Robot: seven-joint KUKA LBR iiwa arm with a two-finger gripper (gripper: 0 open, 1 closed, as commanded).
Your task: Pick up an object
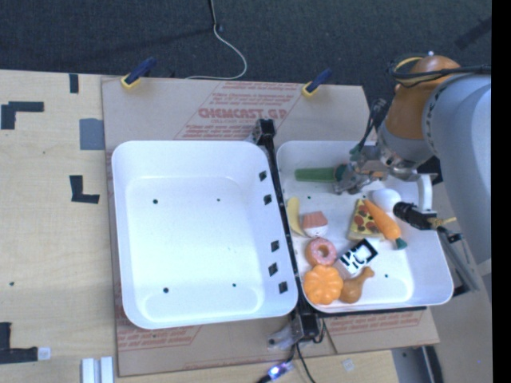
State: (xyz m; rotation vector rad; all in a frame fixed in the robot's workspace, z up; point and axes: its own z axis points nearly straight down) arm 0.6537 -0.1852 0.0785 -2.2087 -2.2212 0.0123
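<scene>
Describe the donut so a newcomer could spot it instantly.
Look in the right-hand bin, toward its near side by the central divider. The donut lies just above the orange pumpkin and below a small pink block. It alone is a pink-frosted ring with a hole.

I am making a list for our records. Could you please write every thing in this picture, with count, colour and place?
bins: 2, white, side by side on cardboard
toy foods: right bin
pumpkin: 1, orange, near front rim
doughnut: 1, pink
pizza slice: 1, yellow-red
carrot: 1, orange
drumstick: 1, brown
banana: 1, yellow, left wall
green vegetable: 1, back
clamps: 2, blue-yellow, cardboard's back edge
gripper: 1, grey, over right bin's back
</scene>
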